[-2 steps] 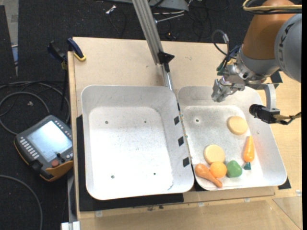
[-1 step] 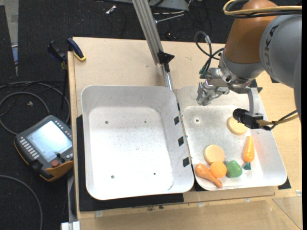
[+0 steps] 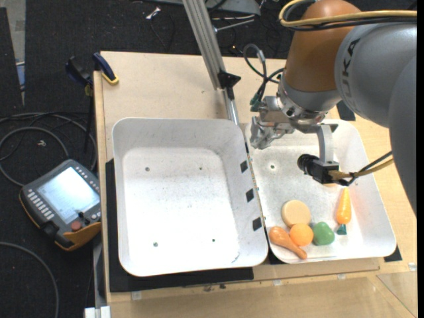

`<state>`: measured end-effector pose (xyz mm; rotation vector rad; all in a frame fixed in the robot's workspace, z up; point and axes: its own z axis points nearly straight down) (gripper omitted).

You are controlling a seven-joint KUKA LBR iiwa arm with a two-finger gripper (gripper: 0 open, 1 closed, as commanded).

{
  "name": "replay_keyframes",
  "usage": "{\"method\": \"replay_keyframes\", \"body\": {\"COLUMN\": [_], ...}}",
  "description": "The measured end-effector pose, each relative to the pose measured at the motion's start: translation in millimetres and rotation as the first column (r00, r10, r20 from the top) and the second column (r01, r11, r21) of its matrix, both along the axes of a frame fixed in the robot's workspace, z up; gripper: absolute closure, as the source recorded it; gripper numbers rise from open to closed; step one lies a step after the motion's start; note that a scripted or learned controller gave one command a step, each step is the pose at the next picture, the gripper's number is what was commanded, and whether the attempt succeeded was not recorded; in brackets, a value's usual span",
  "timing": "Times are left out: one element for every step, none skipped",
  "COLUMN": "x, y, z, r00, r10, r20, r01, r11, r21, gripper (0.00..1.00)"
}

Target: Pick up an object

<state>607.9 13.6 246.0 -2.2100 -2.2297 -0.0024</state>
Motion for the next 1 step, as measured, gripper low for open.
{"method": "replay_keyframes", "body": {"x": [-22.4], "y": [51.6], "z": [-15.8], "r00": [1.0], "r10": [-0.001], "r20": [-0.003], "r01": [0.001], "r11": [1.0], "r21": [-0.001], "gripper": [1.0]}}
